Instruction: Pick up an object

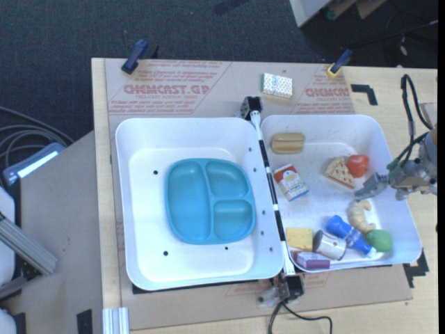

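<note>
Gripper (379, 184), its grip state impossible to judge, entering the right bin (386, 139) from three o'clock, poised just above the pale curved item (360, 214), likely its target, with a pizza slice (340, 172) at its ten o'clock.

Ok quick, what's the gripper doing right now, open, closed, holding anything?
Gripper: over the right bin, beside the pizza slice; nothing visible between its fingers; open or closed cannot be told.
</note>
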